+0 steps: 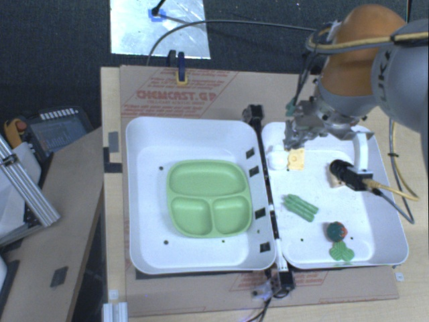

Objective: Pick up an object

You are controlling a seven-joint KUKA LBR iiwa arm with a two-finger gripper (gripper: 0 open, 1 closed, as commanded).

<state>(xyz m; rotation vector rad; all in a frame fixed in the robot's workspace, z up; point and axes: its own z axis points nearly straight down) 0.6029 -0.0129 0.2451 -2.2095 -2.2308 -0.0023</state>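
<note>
Here we see the gripper hanging just above the yellow block at eleven o'clock in the right bin; grip state unreadable; block looks light, stiff, best pinched across its flat sides.

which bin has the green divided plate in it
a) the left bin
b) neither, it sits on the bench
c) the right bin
a: the green divided plate lies flat inside the left bin, while the right bin holds the small items.
</note>
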